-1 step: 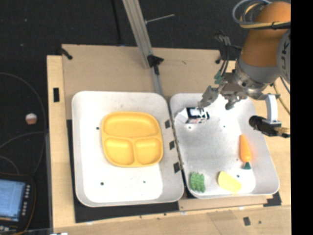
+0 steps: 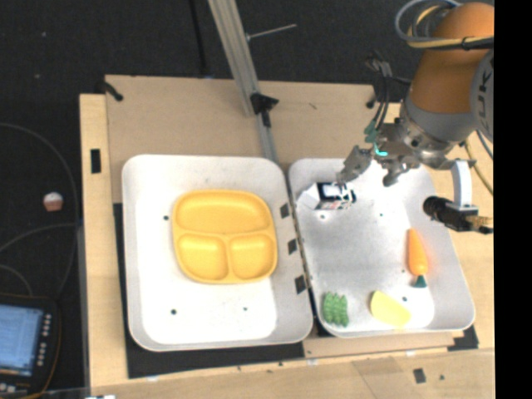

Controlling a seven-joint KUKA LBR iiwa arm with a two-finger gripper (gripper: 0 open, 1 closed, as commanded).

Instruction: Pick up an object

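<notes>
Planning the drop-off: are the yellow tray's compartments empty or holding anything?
Empty. The yellow tray in the left bin shows three bare compartments, all plain yellow inside.

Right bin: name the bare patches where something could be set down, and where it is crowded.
The right bin is bare across its middle, bordered by the gripper and small black-and-white object above, the carrot at right, and the green piece and yellow piece below. The near edge and far-left corner are crowded.
</notes>
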